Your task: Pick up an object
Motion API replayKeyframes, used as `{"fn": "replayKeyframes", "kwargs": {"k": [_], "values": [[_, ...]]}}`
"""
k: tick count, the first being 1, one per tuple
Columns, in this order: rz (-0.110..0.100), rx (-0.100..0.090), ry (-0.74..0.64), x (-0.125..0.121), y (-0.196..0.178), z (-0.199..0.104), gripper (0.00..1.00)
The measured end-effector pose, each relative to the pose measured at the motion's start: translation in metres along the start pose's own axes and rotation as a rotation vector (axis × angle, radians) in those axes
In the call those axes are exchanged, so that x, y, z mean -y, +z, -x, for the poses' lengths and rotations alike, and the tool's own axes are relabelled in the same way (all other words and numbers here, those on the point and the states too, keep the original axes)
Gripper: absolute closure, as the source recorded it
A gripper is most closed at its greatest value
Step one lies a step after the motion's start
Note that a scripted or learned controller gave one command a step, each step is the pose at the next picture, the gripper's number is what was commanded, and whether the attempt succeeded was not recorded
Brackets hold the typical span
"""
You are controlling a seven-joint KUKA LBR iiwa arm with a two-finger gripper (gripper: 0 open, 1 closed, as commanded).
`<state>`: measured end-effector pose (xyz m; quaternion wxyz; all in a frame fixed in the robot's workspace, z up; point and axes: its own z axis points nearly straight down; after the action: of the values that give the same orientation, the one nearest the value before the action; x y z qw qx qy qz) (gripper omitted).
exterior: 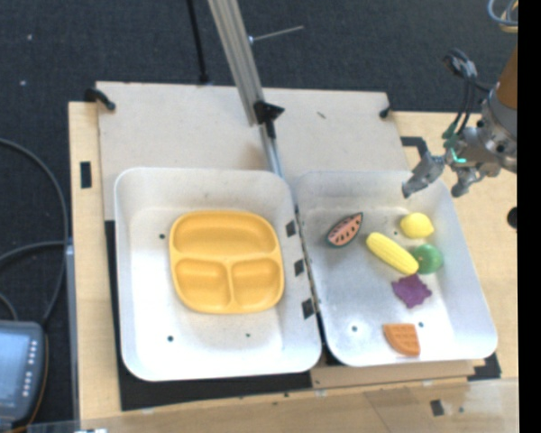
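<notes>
The gripper [440, 179] hangs over the far right corner of the right bin [469, 332], its fingers spread open with nothing between them. The lemon [417, 225] lies just nearer and slightly left of it; the corn [391, 252] stretches diagonally beyond.

Toys crowd the right bin's [361, 336] right half: melon slice [344, 229], lemon [417, 225], corn [391, 252], green piece [427, 259], grapes [411, 290], orange piece [401, 338]. Its lower left floor lies bare. A yellow tray [225, 261] fills the left bin's [144, 332] middle. A slanted metal pole [239, 52] crosses the top centre.
</notes>
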<state>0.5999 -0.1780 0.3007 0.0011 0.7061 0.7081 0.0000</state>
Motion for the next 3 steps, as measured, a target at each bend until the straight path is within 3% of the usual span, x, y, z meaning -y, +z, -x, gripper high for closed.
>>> {"fn": "replayKeyframes", "kwargs": {"k": [1, 3], "values": [[-0.006, 0.0, 0.003, 0.009, 0.059, 0.001, 0.0], [-0.005, 0.0, 0.001, 0.001, 0.17, -0.006, 0.0]]}}
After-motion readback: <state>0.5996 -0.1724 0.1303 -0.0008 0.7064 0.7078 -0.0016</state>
